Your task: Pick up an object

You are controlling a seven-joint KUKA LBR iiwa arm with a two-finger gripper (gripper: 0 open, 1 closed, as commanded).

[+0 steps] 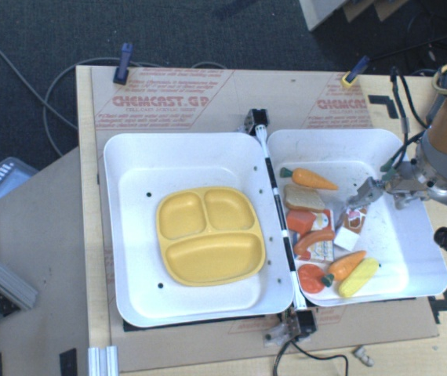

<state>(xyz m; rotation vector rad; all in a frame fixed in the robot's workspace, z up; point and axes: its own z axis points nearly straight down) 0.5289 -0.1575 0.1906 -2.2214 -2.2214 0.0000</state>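
Several small plastic play foods [323,233] lie heaped at the left side of the right bin [416,269]: a tapered orange carrot [313,178], a yellow corn cob [358,277], and a red-and-white carton [354,219]. Just above the carton hangs the gripper [362,197]; whether it is open I cannot tell. A glossy yellow three-compartment tray [208,235] sits in the left bin [129,178].

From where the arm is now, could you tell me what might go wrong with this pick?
The toy foods are packed tightly along the right bin's left side, so the gripper could nudge neighbours or grab two. The small red-and-white carton beneath it might tip. The carrot could roll away.
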